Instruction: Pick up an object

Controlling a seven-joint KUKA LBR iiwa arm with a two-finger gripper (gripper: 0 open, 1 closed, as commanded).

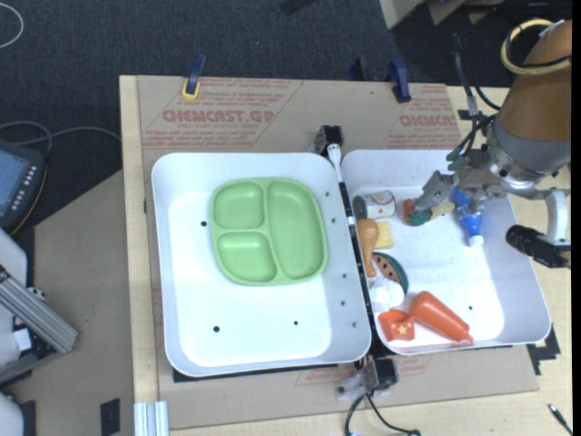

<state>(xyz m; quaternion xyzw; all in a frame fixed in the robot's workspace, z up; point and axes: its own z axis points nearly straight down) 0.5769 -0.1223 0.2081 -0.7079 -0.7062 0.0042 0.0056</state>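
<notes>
Nearest the lens, at the front edge of the right shallow white bin (522,321): one orange cone-shaped toy carrot (441,317), lying on its side, tip toward the right; touching its left end, one small red-orange block with a pale star mark (396,326).

Just behind these, against the bin's left wall: one white rounded piece (387,294); one slice-shaped toy with a dark rind and reddish face (389,268); one tan, pear-shaped plastic item (367,235) beside a pale yellow flat piece (384,235); one white cylinder with an orange band (379,204), lying on its side.

Right bin, rear middle: one small object in red and green (417,213), resting on the bin floor, just beside the gripper's left finger. One blue-and-white bottle-like item (472,220) lies directly below the gripper body.

Grey arm with orange band (539,89): enters from the right, above the right bin's rear corner. Two-finger gripper (438,198): low over the bin floor, fingers (434,192) grey, angled left and down; whether they are apart or together cannot be told, and nothing is visibly held between them.

Left shallow white bin (186,321): one light green three-compartment plastic tray (269,231), flat, toward the rear centre.

Bench: brown printed cardboard sheet (272,109) under both bins, held by a yellow clamp (192,82) and a blue clamp (398,80) at the rear edge.
</notes>
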